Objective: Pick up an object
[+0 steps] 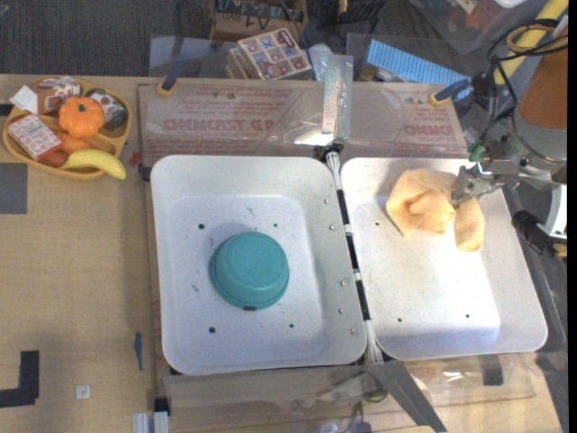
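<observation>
A crumpled peach-yellow cloth [420, 207] lies in the upper part of the right bin [451, 314]. My gripper [468, 188] comes in from the right and sits over the cloth's right edge, touching or just above it. Part of the cloth [470, 228] shows below the gripper. A teal bowl [250, 270] rests upside down in the middle of the left bin [180, 206], far from the gripper.
A yellow tray [27, 156] with a small orange pumpkin, a banana and boxes stands on the bench at the far left. Clear plastic sheeting and clamps run along the bins' far edge. Cables and the arm's body crowd the right side.
</observation>
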Robot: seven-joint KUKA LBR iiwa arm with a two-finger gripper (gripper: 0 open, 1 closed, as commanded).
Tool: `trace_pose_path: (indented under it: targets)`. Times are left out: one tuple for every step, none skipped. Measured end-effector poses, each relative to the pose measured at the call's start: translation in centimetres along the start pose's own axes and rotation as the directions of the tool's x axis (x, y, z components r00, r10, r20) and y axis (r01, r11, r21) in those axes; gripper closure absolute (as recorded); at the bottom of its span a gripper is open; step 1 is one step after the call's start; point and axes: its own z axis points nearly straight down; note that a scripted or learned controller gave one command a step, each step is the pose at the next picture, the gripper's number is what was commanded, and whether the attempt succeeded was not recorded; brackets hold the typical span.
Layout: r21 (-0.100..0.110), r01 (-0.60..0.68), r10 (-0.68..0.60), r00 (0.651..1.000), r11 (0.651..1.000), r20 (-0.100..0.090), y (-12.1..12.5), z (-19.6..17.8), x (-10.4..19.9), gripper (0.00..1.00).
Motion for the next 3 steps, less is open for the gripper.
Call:
trace_pose_path:
  targets:
    - [0.000, 0.125, -0.125, 0.992, 0.992, 0.000, 4.7, 8.1, 7.1, 0.00]
    - [-0.002, 0.146, -0.146, 0.989, 0.989, 0.002, 3.4, 10.9, -1.2, 0.00]
    - [-0.010, 0.390, -0.390, 0.921, 0.921, 0.006, 0.1, 11.4, 2.7, 0.00]
